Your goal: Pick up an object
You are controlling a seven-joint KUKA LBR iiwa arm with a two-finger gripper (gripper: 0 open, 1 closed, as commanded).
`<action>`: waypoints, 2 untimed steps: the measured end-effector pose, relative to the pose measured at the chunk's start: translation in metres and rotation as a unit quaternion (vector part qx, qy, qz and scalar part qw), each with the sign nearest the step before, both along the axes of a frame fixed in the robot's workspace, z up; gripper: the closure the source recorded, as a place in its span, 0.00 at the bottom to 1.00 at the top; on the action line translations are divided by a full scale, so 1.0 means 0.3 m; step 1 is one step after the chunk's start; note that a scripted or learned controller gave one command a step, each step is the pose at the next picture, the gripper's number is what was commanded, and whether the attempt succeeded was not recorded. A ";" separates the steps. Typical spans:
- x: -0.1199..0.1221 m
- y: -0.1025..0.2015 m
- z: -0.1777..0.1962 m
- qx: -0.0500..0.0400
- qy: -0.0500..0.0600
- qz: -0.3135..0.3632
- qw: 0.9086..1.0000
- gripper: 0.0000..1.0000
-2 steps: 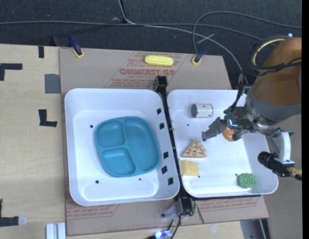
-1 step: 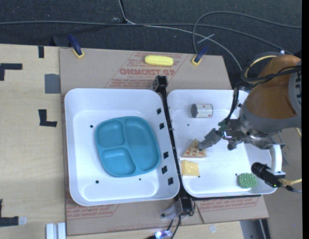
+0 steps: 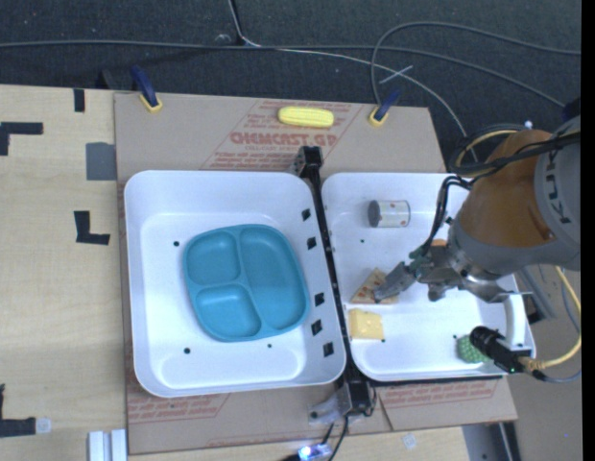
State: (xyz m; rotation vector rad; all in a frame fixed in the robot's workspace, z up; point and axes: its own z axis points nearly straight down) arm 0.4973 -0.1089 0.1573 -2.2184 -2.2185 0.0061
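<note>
Left bin (image 3: 149,257): a blue divided plate (image 3: 245,281) lies flat in its middle, well apart from the arm. Beyond the bins, on the far cardboard, a yellow banana-like piece (image 3: 305,116). Right bin (image 3: 422,363): a yellow block (image 3: 366,326) near the divider, a tan waffle-like piece (image 3: 376,286) just right of it and farther back, a small grey cylinder (image 3: 388,212) toward the far wall, a green object (image 3: 467,349) at the near right corner. End effector (image 3: 398,283) sits low, its tip at the tan piece; whether open or closed I cannot tell, and no object is seen in its grip. Judgement: the tan piece is the likely target. It lies flat and thin, so come straight down centred over it, straddle its narrow side, close only at floor level, then lift slowly. Keep clear of the yellow block.
</note>
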 end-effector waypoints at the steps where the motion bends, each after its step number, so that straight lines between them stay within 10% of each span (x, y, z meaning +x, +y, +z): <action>1: -0.014 0.022 -0.151 0.000 0.000 0.000 1.000 0.00; 2: -0.012 0.023 -0.112 0.001 0.000 0.001 1.000 1.00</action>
